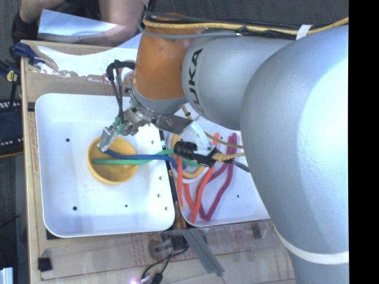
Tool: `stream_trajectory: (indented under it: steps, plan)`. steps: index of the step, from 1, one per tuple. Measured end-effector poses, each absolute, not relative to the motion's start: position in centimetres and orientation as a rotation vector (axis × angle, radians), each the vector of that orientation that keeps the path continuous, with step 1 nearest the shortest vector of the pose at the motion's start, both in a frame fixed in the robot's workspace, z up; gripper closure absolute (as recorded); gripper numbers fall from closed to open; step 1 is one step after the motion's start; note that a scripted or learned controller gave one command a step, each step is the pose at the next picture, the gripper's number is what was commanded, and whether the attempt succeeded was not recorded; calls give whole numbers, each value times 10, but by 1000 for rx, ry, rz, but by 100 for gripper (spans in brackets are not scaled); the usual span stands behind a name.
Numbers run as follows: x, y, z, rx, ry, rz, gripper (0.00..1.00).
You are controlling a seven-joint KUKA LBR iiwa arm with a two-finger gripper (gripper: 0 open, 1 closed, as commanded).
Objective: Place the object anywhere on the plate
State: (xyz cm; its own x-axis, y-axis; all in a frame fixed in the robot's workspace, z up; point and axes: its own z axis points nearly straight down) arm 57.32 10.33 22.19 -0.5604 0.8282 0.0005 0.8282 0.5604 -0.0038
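Observation:
A yellow plate (110, 173) lies in the left white bin (59, 176), toward its middle. A blue rope (135, 155) and a green rope (118, 164) run across the plate's top and stretch right over the divide toward the right bin (251, 209). My gripper (110, 138) hangs just above the plate's upper left rim, close to the left ends of the two ropes. Whether it touches or holds either rope is unclear from this angle.
The right bin holds a tangle of ropes: red (199, 197), magenta (228, 173) and orange (180, 179). My large grey arm covers most of that bin. A metal bracket (192, 245) sits on the bench in front of the bins. A person stands behind the bench.

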Motion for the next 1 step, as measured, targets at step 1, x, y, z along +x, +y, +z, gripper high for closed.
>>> stream_trajectory:
  steps: [1]
  plan:
    - [536, 120, 229, -1753, -2602, 7, 0]
